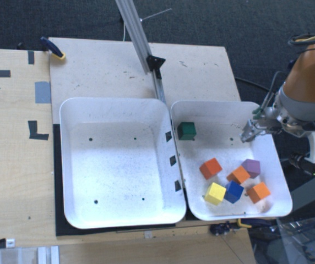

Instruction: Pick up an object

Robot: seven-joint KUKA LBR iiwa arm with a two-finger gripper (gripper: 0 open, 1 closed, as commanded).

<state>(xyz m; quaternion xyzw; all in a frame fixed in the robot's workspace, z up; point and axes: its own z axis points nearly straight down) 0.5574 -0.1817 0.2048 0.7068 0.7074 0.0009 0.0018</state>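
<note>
Blocks (233, 187) cluster near-right in bin (212, 110); my gripper (249, 135) hovers over far-right edge, fingers' spread: can't tell. Next: drop toward purple block (251, 166).

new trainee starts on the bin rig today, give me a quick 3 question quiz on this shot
1. True or false: the green cube lies in the left bin.
2. Multiple choice: which cube touches the yellow cube? A) purple B) blue C) green
3. Short answer: where is the pincer relative to the right bin?

Key
1. False; it lies in the right bin, apart from the other cubes.
2. B; the blue cube sits against it.
3. Over the bin's right rim, above the cluster of cubes, holding nothing visible.
</note>
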